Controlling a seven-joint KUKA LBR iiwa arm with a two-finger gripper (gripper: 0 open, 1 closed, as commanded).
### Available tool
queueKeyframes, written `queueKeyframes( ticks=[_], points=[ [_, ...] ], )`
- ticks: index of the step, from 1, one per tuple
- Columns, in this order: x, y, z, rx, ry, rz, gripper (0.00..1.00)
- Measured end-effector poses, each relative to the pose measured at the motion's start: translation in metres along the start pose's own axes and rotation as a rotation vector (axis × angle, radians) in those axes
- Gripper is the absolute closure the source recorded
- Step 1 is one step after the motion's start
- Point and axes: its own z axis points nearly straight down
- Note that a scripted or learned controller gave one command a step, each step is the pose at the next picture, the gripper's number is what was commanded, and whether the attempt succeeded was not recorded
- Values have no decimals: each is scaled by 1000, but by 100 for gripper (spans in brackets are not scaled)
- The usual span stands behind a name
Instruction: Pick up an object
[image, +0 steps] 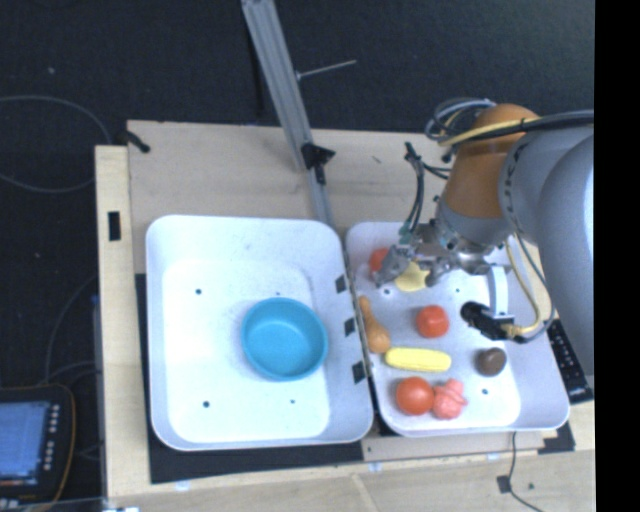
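Grey gripper (407, 262) above right bin (535, 405)

Wooden bench (215, 175) w/ two white bins (170, 300) (535, 400), maybe on black mat.

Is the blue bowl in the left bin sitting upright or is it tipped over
Upright. The blue bowl rests on its base in the left bin, with its round opening facing up and its inside showing, holding nothing.

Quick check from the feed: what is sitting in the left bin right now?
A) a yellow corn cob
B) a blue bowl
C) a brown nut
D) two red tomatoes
B: the blue bowl sits alone in the left bin; the food items all lie in the right bin.
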Motion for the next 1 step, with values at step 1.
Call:
queueKeyframes(
  ticks=[1],
  points=[
    [-1,4,-20,-19,1,3,100]
  ],
)
